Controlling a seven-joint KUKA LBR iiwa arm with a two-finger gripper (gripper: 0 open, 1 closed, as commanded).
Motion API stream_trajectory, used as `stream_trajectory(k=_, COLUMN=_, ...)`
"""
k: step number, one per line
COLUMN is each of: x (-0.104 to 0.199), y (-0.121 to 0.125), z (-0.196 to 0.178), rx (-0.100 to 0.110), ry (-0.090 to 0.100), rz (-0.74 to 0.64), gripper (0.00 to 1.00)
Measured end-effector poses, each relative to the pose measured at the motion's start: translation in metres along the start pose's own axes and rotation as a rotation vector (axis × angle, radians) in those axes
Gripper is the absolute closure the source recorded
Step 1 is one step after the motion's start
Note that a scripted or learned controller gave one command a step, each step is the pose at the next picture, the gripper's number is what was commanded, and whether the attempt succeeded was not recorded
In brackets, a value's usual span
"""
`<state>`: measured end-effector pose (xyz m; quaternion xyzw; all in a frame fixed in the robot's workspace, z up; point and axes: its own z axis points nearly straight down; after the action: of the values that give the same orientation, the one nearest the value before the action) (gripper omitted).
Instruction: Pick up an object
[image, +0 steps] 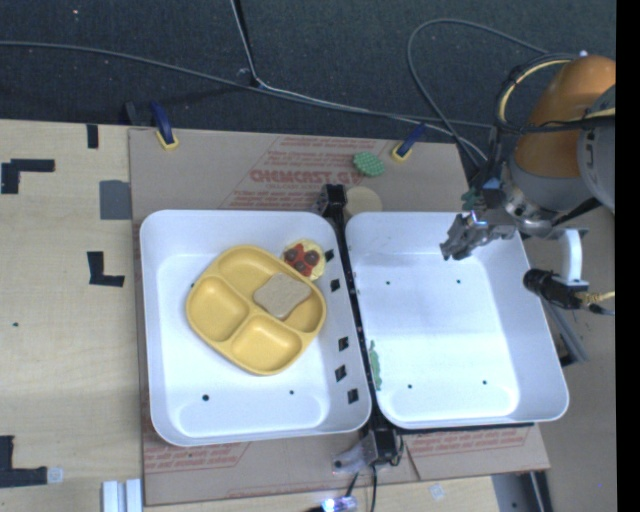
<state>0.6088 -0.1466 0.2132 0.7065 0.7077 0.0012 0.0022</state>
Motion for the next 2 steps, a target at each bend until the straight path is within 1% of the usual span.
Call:
stream_trajectory(k=1, x=0.051, y=0.0, z=-0.012, rx=0.005, ry=0.002, rz=-0.004, gripper=1.0)
stream_trajectory(k=2, x=0.107, y=0.0, z=-0.001, rx=0.006, ry=0.002, rz=-0.004, gripper=1.0)
